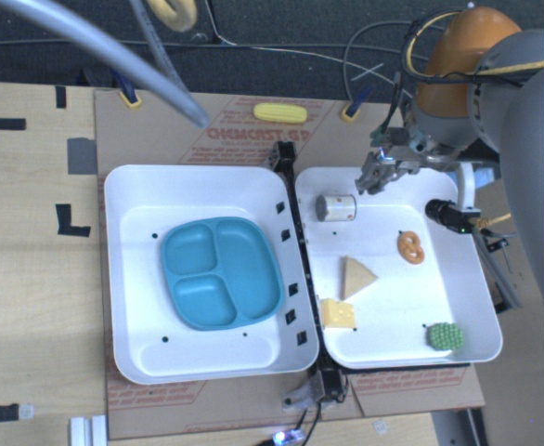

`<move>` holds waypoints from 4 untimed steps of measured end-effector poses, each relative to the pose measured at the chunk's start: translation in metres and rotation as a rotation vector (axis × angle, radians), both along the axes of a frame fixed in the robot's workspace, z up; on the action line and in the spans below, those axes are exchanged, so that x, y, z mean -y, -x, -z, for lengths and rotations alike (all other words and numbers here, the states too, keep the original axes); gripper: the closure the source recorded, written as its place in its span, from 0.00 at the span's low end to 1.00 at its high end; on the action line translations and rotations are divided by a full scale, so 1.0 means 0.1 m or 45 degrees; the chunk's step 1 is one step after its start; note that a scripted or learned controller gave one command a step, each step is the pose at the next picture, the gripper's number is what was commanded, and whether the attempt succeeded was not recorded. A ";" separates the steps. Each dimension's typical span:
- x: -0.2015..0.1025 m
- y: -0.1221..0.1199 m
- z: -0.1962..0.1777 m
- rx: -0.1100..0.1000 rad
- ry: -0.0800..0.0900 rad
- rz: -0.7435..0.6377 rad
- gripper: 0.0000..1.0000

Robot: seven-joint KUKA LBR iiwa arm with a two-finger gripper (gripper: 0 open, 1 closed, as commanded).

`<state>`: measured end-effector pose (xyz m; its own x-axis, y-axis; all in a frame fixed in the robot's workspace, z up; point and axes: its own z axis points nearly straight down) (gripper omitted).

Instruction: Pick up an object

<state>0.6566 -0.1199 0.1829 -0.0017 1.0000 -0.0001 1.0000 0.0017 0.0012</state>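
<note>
The right bin (467,286) holds a small silver can (335,208) lying on its side near the back left. An orange pretzel (410,247) lies at mid right and a pale wedge (356,276) in the middle. A yellow cheese block (337,314) sits at the front left and a green bumpy ball (445,335) at the front right. My gripper (374,177) hangs over the bin's back edge, just right of and behind the can, apart from it. I see nothing held in it.
The left bin (128,203) holds a blue divided plate (221,272). A yellow oblong thing (279,112) lies on the cardboard behind the bins. A black divider (295,240) runs between the bins. The arm fills the upper right.
</note>
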 end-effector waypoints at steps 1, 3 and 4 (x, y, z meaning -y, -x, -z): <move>0.00 0.00 -0.18 -0.001 -0.001 0.001 1.00; -1.05 -0.02 -0.19 -0.003 -0.001 -0.003 1.00; -1.66 -0.04 -0.30 -0.002 -0.002 -0.007 1.00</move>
